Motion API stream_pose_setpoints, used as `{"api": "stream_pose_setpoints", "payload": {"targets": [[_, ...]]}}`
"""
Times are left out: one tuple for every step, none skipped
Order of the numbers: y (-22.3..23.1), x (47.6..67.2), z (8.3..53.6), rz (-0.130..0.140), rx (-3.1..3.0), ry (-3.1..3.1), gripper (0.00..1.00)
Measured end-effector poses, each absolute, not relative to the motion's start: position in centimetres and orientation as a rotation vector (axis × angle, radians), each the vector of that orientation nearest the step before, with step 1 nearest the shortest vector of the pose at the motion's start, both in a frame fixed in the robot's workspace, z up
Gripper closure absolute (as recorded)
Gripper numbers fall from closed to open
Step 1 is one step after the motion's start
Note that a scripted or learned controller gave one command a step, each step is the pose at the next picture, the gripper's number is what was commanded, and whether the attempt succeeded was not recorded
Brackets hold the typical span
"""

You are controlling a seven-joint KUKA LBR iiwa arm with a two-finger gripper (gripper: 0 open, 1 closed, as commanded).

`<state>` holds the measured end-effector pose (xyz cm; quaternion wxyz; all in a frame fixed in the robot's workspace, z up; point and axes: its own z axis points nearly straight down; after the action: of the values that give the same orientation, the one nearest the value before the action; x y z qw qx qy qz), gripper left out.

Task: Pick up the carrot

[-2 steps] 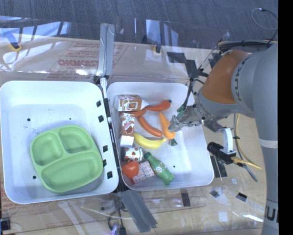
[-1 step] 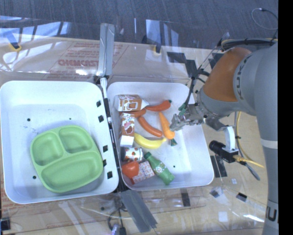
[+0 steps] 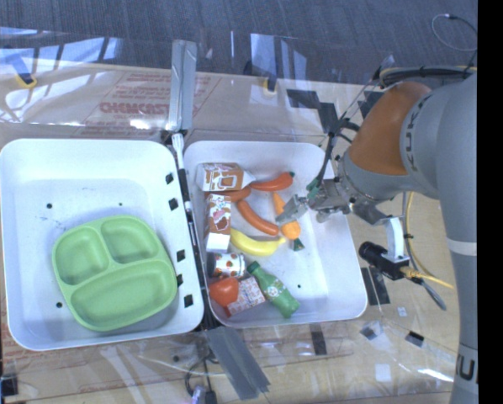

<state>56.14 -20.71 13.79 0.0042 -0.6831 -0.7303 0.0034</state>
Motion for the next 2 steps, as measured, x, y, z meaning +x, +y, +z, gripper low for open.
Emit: {"api": "stream_pose_setpoints", "payload": {"targets": [[-21.0,59.6,9.1,0.004,-2.138,-2.3,0.0],[-21.1,58.9,15.8,0.001,-2.132,-2.304,0.0]]}}
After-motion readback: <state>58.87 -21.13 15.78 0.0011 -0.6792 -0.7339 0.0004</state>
